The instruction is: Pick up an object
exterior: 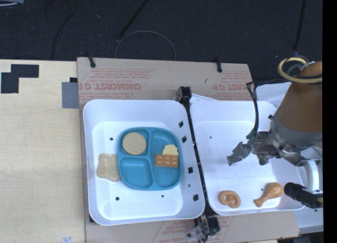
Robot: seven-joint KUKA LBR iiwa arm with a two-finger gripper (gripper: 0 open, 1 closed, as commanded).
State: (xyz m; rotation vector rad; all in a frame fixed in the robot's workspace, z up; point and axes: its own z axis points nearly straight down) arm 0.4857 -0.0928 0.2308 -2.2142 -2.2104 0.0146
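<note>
Claw [238,155] hovers over bare right bin [221,131] floor, can't tell its state; nearest targets are pretzel [230,198] at 6 o'clock and drumstick [268,193] at 5, so I'd shift over the pretzel, straddle it, descend square.

— How's your light over the bench?

— You've got bright, even light from above. The two white bins [138,111] sit close to overexposed, their floors washed almost flat, and shadows are soft and short: a faint one hugs the blue tray [141,176].

— Anything you can't read?

— The dark floor [158,10] behind the bench falls nearly black, so you lose its detail. Your picture is mildly soft overall. The gripper [235,156] shows as a dim grey shape, blurred at its tip.
</note>
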